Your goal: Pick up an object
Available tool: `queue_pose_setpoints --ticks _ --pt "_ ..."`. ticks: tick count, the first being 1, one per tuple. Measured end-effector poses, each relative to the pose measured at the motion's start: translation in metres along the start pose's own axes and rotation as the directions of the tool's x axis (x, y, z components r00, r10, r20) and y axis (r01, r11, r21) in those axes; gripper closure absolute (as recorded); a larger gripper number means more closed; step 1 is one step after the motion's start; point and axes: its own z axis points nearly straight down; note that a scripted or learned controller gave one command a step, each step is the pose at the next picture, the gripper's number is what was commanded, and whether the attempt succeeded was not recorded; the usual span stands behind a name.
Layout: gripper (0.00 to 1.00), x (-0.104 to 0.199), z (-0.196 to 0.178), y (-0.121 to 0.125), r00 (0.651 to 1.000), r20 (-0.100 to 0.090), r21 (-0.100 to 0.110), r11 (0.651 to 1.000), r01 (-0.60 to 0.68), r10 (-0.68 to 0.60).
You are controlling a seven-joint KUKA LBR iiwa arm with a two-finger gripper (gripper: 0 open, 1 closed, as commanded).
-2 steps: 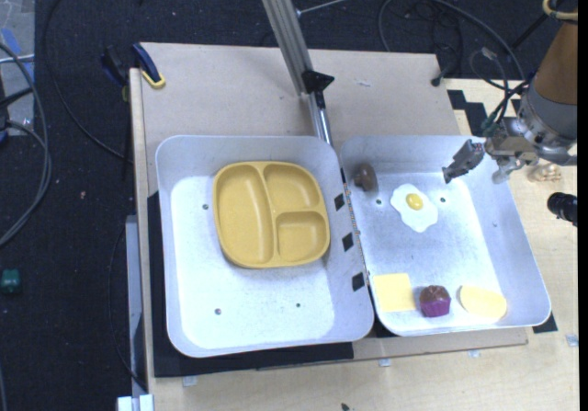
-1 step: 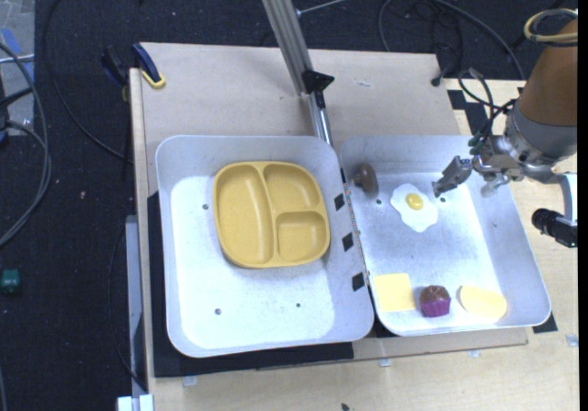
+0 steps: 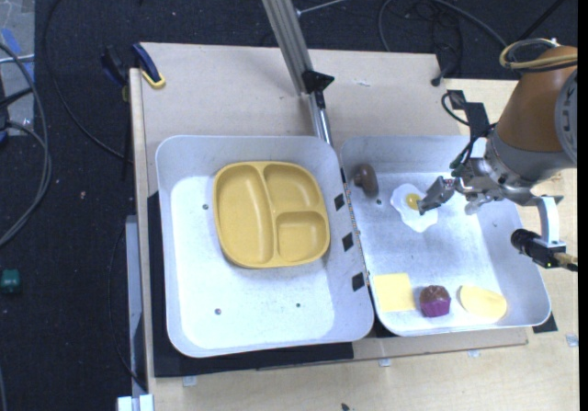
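The gripper [image 3: 439, 195] hangs low in the right bin [image 3: 514, 264], its fingers slightly parted and holding nothing. The fried-egg toy [image 3: 410, 205] lies just left of the fingertips, nearly touching, so the pick seems to need only a short leftward shift.

Arm [image 3: 537, 129] grey with orange band; black cables along wrist; metallic two-finger gripper [image 3: 430, 201].

Single overhead cam, angled down
Sits above the bench [image 3: 230, 69], takes in both bins [image 3: 184, 308], probably mounted fairly high up
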Motion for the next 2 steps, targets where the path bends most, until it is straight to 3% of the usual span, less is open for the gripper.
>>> queue_pose_setpoints --ticks 1,2 --pt "1.0 -0.001 -0.013 0.002 1.0 0.003 -0.007 1.0 0.001 -0.001" --pt "1.0 0.006 -0.058 0.005 1.0 0.003 -0.011 1.0 0.003 -0.003"
